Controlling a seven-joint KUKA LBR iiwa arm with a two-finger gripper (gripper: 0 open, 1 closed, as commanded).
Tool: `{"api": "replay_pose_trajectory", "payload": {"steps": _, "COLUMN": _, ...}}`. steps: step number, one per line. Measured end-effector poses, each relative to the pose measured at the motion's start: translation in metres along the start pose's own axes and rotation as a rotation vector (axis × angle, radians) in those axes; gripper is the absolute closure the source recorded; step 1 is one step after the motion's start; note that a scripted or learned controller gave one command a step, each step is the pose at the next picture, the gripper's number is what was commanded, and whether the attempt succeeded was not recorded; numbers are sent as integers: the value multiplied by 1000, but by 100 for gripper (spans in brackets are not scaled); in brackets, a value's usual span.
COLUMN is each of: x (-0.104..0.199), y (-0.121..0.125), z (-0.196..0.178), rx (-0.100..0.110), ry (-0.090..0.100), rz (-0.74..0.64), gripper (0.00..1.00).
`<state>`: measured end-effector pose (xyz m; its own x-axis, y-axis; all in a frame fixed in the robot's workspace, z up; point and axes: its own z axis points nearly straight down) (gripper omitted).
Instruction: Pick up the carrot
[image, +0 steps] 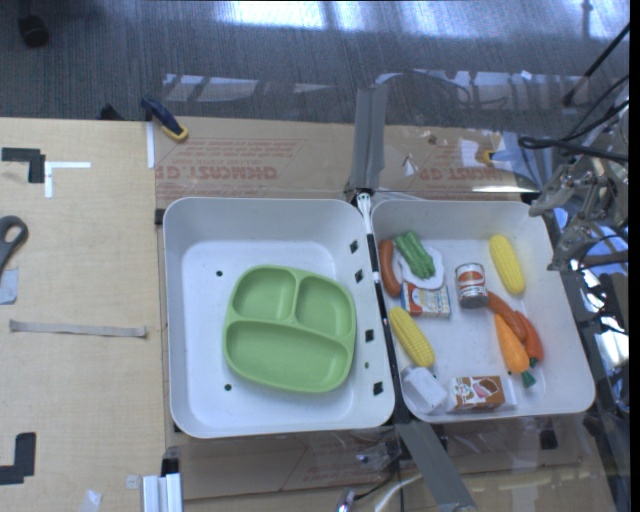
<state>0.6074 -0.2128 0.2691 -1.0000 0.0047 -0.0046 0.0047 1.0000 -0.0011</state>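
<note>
1. Green divided plate (291, 330) sits in left bin (190, 300).
2. Right bin (560, 330): corn cob (411, 337), can (471, 284), carrot (512, 343) near its right wall.
3. Gripper (578, 205) is beyond the bin's right corner, apart from carrot; can't tell its opening.

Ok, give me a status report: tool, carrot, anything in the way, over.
Carrot lying in right bin, near its right wall. Second orange piece pressed against it, can just left. Green plate alone in left bin.

Open floor surrounds the green divided plate (291, 330) in the left white bin (190, 300); the right white bin (560, 330) is crowded, a small tin can (471, 285) just beside the orange carrot (512, 346).
</note>
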Motion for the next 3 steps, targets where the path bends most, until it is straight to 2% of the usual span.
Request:
{"api": "replay_pose_trajectory", "payload": {"steps": 1, "x": 101, "y": -10, "z": 82, "rx": 0, "ry": 2, "rz": 4, "gripper": 0}}
{"api": "replay_pose_trajectory", "payload": {"steps": 2, "x": 119, "y": 8, "z": 176, "rx": 0, "ry": 1, "rz": -111, "gripper": 0}}
{"api": "replay_pose_trajectory", "payload": {"steps": 3, "x": 116, "y": 9, "z": 166, "rx": 2, "ry": -6, "rz": -116, "gripper": 100}}
